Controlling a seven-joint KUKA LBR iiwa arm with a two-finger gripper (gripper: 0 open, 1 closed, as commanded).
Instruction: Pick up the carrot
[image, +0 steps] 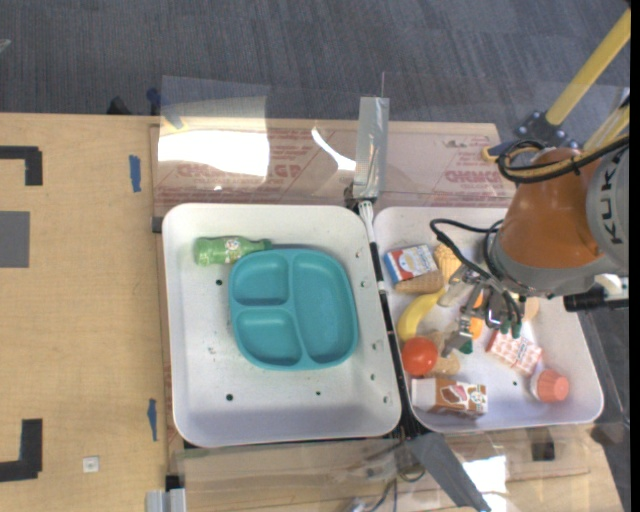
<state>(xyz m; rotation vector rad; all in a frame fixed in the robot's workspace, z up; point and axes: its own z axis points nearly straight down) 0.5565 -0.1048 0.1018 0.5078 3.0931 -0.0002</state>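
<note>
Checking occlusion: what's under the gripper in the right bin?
Under the gripper: an orange bit, maybe the carrot, beside the banana. The arm covers the bin's upper right.

Both white bins (190, 400) look like smooth, slightly glossy plastic. The teal divided plate (294, 306) has a matt plastic finish. The bench top (80, 300) resembles matt, light brown board. Clear glossy sheeting (215, 150) catches glare behind the bins. The orange band (545, 215) above the wrist shines smoothly.
</note>
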